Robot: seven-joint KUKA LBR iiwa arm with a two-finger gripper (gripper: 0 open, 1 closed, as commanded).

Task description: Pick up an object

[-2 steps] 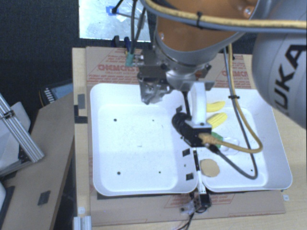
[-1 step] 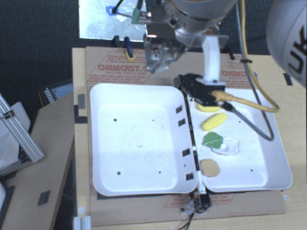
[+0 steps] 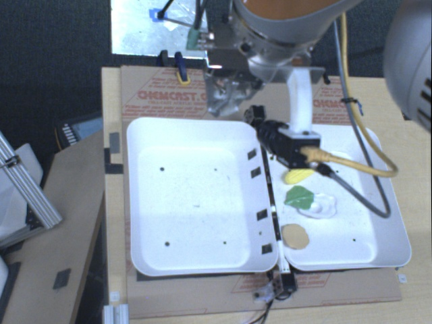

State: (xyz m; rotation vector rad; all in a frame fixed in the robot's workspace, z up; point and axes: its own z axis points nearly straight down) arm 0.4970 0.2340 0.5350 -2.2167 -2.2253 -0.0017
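Several small objects lie in the right bin (image 3: 361, 245): a yellow piece (image 3: 299, 176), a green piece (image 3: 300, 196) resting against a white lump (image 3: 324, 207), and a tan round disc (image 3: 295, 236) near the front. My gripper (image 3: 228, 97) hangs above the far edge of the left bin (image 3: 196, 201), close to the divider, well away from those objects. It is blurred and partly hidden by the wrist. Nothing can be seen held in it.
A black cable mount (image 3: 287, 144) with a yellow hose (image 3: 358, 169) crosses the far part of the right bin. Clamps (image 3: 181, 66) sit on the cardboard behind the bins. An aluminium rail (image 3: 27, 187) stands at the left.
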